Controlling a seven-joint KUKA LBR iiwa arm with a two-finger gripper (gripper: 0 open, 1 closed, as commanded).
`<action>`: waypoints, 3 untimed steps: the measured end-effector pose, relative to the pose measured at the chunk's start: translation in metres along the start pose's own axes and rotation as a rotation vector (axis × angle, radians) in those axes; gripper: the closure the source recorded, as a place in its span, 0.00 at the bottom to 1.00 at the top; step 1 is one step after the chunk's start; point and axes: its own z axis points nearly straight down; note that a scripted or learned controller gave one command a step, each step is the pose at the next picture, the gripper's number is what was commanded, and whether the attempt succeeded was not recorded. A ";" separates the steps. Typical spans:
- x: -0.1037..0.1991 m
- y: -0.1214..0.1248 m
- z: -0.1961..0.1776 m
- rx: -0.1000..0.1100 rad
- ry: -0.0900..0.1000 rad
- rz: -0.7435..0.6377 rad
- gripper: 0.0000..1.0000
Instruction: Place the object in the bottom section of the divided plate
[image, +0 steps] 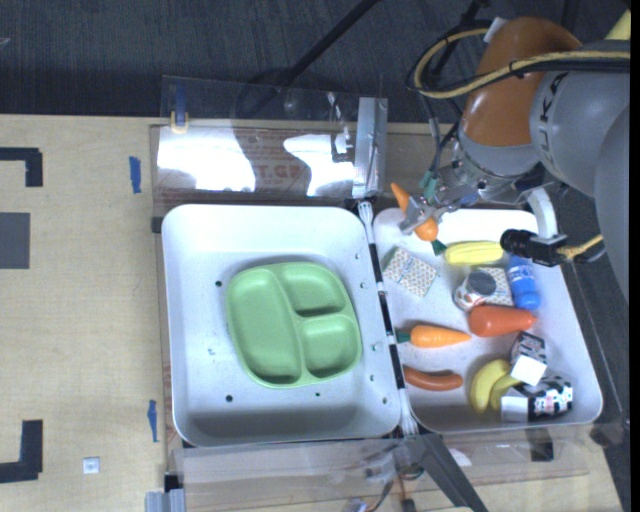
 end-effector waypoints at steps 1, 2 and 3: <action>0.074 -0.015 0.000 0.005 0.004 0.080 1.00; 0.108 0.003 -0.015 -0.002 0.001 -0.299 1.00; 0.154 -0.051 0.000 0.006 0.004 -0.090 1.00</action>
